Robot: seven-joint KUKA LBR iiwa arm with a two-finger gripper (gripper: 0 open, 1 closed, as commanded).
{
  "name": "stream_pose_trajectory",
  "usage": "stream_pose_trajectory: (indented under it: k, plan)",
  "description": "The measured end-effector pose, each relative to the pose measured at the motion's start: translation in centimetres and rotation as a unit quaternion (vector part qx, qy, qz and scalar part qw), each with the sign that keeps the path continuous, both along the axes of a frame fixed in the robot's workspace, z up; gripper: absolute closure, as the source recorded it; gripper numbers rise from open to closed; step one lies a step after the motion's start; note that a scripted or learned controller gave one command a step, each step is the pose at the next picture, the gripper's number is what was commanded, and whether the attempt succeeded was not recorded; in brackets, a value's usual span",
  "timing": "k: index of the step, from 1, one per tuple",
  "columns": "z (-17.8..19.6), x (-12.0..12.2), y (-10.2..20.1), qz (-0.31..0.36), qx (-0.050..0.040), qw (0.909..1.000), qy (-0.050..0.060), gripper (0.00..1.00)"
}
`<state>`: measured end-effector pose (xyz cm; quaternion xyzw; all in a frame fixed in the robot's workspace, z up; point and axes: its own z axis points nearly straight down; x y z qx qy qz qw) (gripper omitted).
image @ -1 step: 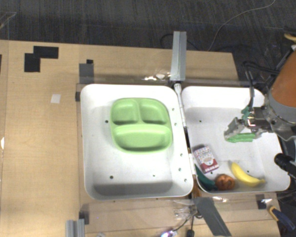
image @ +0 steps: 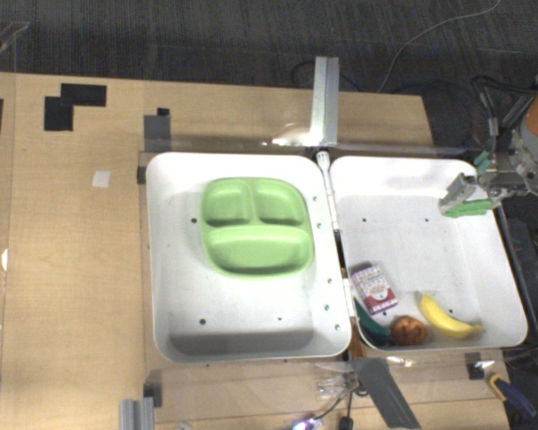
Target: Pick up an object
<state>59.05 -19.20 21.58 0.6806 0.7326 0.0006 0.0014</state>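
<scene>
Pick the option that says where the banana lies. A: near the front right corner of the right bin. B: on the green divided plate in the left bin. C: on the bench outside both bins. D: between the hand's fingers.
A: the banana lies on the floor of the right bin, near its front right corner, beside a reddish fruit.

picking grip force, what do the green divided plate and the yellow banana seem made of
Green divided plate: likely moulded plastic, matte, uniform colour with soft rounded compartment edges. Yellow banana: smooth, evenly yellow skin; real fruit or a plastic replica, the view cannot settle which.
</scene>
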Motion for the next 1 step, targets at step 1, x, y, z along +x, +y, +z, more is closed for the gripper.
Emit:
stream_pose_trajectory:
  k: [1]
  plan:
    - [-3.54, 4.81, -1.27, 0.041, -0.0007, 0.9992, -0.002, 0.00]
